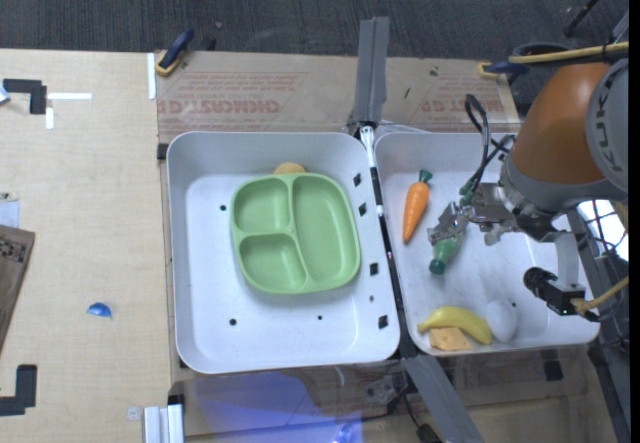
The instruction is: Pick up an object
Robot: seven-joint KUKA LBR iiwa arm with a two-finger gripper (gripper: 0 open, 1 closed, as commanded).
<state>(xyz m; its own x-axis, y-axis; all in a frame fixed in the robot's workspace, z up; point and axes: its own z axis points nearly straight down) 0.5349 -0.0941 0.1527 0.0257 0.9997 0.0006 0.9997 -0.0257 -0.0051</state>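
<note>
I have the hand (452, 223) low in the right bin (520, 331), directly over the top of the green bottle (443, 253). I cannot tell its state. The bottle lies just below-left of the hand in my view, long axis running toward the near-left. The carrot (415, 207) sits just beside it to the left; the banana (458, 322) lies nearer the front wall.

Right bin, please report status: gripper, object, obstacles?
Gripper low in right bin, above green bottle. Nothing seen held. Carrot close beside. Banana apart.
</note>
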